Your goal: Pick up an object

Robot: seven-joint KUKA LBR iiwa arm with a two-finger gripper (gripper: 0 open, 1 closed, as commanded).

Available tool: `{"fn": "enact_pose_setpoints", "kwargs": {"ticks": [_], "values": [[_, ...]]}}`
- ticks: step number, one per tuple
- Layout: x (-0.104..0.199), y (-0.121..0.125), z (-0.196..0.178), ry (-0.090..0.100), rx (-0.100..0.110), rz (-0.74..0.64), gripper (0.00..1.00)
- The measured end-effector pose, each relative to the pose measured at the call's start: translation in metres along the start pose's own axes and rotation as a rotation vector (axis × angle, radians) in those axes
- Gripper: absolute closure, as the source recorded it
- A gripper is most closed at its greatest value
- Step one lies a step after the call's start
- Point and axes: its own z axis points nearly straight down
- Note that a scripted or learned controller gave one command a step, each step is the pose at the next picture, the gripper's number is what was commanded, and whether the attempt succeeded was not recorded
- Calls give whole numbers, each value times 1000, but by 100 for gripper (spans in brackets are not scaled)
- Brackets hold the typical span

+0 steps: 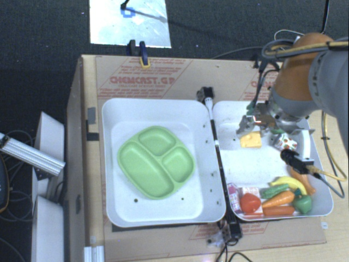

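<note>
My gripper [254, 125] hangs over the upper part of the right bin [234, 165], on the grey arm with its orange band. A yellow cheese wedge [251, 141] lies on the bin floor just below the gripper's tip, close to it or touching it. Along the bin's near edge lie a red tomato [250, 202], an orange carrot [278, 199], a yellow banana [289, 183], a green pepper [304, 203] and a second carrot [301, 180].
The left bin [125, 119] holds a green divided plate [156, 161]. A black divider bar [214, 135] runs between the two bins. A small packet [233, 192] lies beside the tomato. Bare floor shows in the middle of the right bin.
</note>
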Motion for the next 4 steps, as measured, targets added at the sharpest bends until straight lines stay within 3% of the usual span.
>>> {"fn": "enact_pose_setpoints", "kwargs": {"ticks": [1,2,3,4], "values": [[-7,-42,-59,-2,2,3,100],[-3,-82,-82,-1,4,4,100],[80,-99,-69,0,4,1,100],[75,-34,-66,-1,4,1,100]]}}
